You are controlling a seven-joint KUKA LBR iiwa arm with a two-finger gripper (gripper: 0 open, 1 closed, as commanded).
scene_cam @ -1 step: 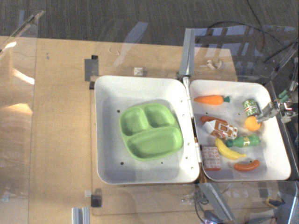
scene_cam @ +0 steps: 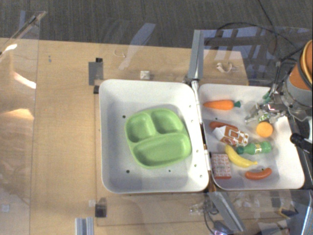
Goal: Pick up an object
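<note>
Two shallow white bins sit side by side on the wooden bench [scene_cam: 58,146]. The left bin [scene_cam: 112,131] holds a green three-compartment tray [scene_cam: 157,137], lying well to the left of the fingers. The right bin [scene_cam: 293,175] holds the toy food, and the gripper [scene_cam: 266,112] hangs over its upper right part, reaching in from the grey arm [scene_cam: 298,89] with its orange band. Whether the fingers are spread or pressed together cannot be told; the metal parts there are small and cluttered, and nothing shows clearly between them. An orange ball [scene_cam: 264,129] lies just below the fingers, close to them though contact cannot be judged. A carrot [scene_cam: 220,105] lies to their left, near the bin's upper edge. Further down and left sits a small red-and-white carton [scene_cam: 232,135], tilted. A green bottle-like toy [scene_cam: 257,148] lies below the ball, with a banana [scene_cam: 238,157] beside it, a red sausage-like piece [scene_cam: 257,174] under that, and a flat red-patterned packet [scene_cam: 221,165] at the bin's lower left.
</note>
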